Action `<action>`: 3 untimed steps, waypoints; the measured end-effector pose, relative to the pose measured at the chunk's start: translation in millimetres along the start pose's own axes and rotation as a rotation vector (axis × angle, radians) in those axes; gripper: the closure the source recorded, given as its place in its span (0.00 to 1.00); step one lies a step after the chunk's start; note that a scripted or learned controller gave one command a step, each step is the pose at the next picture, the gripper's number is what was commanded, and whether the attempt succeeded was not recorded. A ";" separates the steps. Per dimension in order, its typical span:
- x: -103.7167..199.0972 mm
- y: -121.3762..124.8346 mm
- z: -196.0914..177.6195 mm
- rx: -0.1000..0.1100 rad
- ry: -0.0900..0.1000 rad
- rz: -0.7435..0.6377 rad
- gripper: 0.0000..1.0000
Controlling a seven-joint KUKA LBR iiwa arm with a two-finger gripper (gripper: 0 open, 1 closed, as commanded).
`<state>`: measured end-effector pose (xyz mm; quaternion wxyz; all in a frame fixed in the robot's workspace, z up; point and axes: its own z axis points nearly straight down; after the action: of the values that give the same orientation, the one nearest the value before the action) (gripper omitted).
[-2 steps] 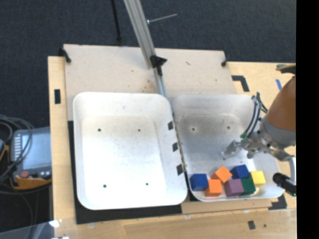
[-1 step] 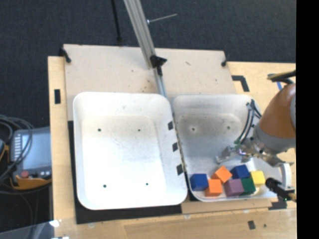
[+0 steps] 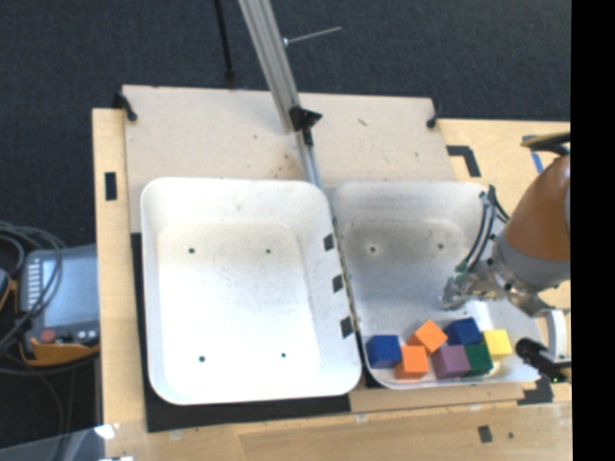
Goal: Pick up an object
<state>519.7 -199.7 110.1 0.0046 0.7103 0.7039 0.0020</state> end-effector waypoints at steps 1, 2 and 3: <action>-3.5 -0.6 -63.9 0.001 0.000 -0.010 1.00; 2.7 6.4 -112.5 0.001 0.001 -0.014 1.00; 1.3 8.5 -161.5 0.002 0.001 -0.014 1.00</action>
<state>526.6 -197.9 271.7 0.0037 0.7054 0.7088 0.0016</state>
